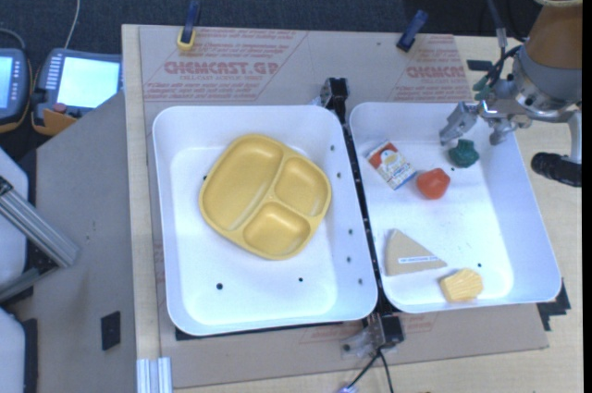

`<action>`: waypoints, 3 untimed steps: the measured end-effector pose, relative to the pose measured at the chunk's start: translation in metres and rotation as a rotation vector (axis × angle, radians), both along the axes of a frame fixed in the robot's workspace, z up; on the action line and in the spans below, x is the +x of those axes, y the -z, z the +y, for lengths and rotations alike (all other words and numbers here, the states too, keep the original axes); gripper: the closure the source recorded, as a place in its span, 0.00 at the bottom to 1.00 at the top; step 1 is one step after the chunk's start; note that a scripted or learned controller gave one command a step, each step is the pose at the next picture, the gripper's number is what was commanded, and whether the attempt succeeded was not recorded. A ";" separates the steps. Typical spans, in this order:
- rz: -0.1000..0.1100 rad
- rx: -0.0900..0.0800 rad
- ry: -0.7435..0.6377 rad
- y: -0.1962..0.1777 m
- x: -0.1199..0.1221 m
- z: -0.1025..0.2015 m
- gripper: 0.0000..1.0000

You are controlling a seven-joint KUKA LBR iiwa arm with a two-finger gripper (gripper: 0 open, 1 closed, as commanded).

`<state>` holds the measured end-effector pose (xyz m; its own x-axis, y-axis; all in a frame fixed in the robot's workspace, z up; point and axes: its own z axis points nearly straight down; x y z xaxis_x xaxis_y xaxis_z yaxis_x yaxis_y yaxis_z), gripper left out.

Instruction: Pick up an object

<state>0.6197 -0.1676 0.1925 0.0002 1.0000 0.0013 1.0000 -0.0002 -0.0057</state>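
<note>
Bench (277, 58) under brown printed board, apparently cardboard; two white bins (176, 225) side by side, centred.

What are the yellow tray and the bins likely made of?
Yellow divided tray: probably molded plastic, smooth with a slight sheen and rounded compartment edges. Left bin and right bin: likely thin glossy white plastic, with soft reflections and rounded rims.

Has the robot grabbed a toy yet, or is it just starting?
Nothing looks picked up so far. The gripper hangs open over the right bin, just above the small green toy, with nothing between its fingers. The red toy, the little carton and the yellow piece lie in the bin. Grabbing and lifting are left.
</note>
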 end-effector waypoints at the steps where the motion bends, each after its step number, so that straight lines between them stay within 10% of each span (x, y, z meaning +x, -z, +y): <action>1: 0.001 0.000 0.000 0.044 -0.004 -0.002 0.00; 2: 0.000 0.000 0.000 0.089 0.002 -0.004 0.00; 3: -0.008 -0.002 0.000 0.075 0.003 -0.004 1.00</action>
<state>0.6232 -0.1720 0.1176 -0.0002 1.0000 -0.0009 1.0000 0.0002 0.0019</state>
